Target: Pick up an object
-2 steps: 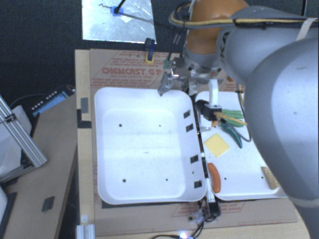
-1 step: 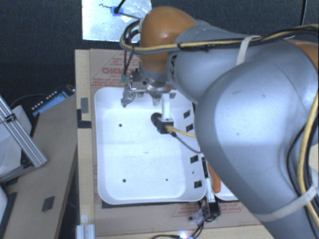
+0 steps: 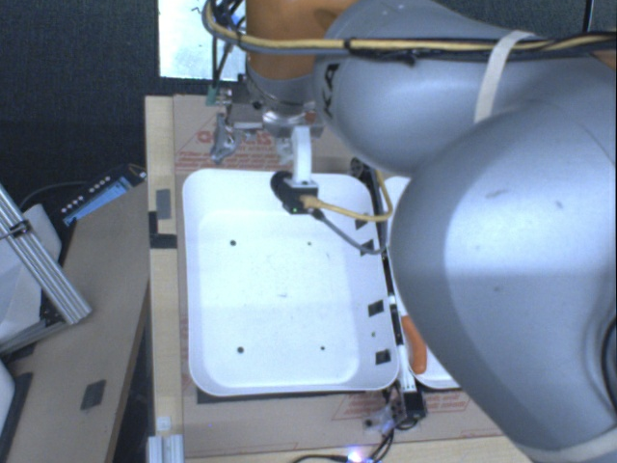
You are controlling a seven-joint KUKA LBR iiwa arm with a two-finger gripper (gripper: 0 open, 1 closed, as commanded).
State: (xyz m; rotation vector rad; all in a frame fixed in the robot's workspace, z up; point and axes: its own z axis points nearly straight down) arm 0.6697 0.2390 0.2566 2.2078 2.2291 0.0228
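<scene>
We saw a bench (image 3: 164,287) bearing a left bin (image 3: 280,287) with a bare floor. The arm (image 3: 482,210) hid most of the right bin (image 3: 439,374), where an orange object (image 3: 415,347) lay at the edge. The gripper (image 3: 260,148) hung over the left bin's far rim, fingers spread, grasping nothing.

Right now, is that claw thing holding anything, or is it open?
Gripper: open, holding nothing between its fingers; it sits above the far rim of the left white bin.
</scene>
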